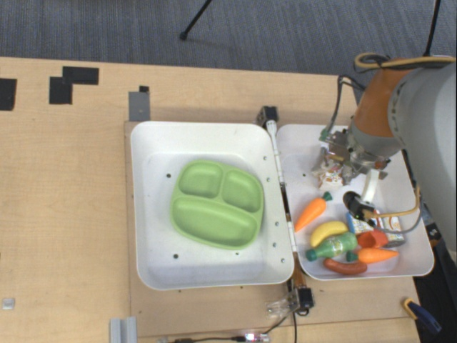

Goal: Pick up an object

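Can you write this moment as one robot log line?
gripper: over right bin, near carrot | banana: in right bin | green plate: in left bin

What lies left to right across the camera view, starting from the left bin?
green three-compartment plastic plate → slanted orange toy carrot with green top → second orange carrot-shaped toy, lying flat

1. Arm [421, 113]: cut off by the right frame edge; it covers the right bin's [300, 145] far corner.
2. Blue-and-white item [355, 224]: partly covered, type not determinable.
3. Small multicoloured object [329, 181] at the gripper [335, 165]: too small to identify.
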Controlling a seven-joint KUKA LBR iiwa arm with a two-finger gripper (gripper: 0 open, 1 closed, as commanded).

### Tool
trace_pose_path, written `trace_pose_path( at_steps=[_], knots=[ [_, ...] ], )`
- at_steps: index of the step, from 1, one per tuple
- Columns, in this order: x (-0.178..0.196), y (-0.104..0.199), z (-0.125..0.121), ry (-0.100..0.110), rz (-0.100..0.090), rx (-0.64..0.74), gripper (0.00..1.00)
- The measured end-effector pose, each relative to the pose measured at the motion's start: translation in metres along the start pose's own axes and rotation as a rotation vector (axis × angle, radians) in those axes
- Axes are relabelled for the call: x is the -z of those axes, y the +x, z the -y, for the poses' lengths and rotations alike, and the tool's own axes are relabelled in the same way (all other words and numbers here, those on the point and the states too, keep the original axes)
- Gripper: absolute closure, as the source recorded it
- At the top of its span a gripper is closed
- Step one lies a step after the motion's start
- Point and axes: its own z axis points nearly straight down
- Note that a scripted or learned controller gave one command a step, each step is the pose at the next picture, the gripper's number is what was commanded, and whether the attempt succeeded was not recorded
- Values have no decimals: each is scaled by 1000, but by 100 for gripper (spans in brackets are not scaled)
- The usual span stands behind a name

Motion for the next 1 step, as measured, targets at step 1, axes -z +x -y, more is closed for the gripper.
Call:
trace_pose_path(
  at_steps=[1],
  knots=[
    [88,8,52,4,1,223,100]
  ],
)
